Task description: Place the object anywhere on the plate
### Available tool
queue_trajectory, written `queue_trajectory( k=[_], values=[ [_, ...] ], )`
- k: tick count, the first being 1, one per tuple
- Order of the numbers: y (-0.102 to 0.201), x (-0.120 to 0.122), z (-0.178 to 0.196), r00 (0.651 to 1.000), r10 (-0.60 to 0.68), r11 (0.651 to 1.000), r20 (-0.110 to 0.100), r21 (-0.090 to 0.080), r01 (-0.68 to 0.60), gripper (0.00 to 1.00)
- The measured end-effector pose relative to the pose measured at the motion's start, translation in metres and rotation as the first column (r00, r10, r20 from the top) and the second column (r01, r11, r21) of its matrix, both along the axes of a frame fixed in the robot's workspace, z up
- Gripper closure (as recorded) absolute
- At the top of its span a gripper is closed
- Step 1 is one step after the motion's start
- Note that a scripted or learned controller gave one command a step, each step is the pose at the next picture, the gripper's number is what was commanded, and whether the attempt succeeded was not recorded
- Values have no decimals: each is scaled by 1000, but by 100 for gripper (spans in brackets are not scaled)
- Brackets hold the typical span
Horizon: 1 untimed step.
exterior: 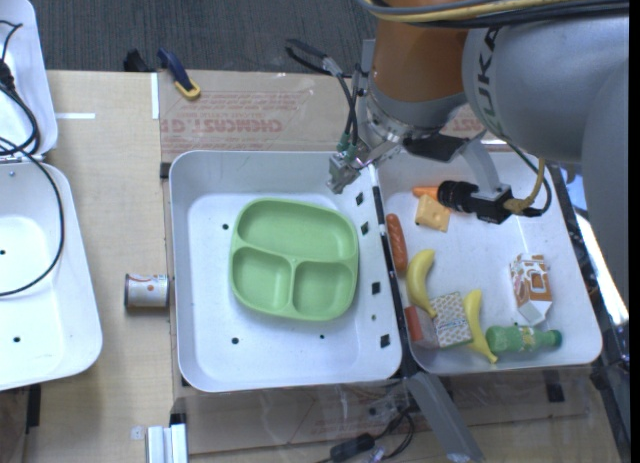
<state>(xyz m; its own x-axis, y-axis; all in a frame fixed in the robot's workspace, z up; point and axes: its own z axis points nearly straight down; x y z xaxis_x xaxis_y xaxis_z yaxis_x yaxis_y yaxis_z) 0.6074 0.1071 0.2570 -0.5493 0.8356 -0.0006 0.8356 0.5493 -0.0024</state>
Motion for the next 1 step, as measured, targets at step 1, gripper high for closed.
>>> queue_trajectory(
  k=[1],
  values=[
    [6,52,-48,997,-79,997,2,0,79,100]
  ],
)
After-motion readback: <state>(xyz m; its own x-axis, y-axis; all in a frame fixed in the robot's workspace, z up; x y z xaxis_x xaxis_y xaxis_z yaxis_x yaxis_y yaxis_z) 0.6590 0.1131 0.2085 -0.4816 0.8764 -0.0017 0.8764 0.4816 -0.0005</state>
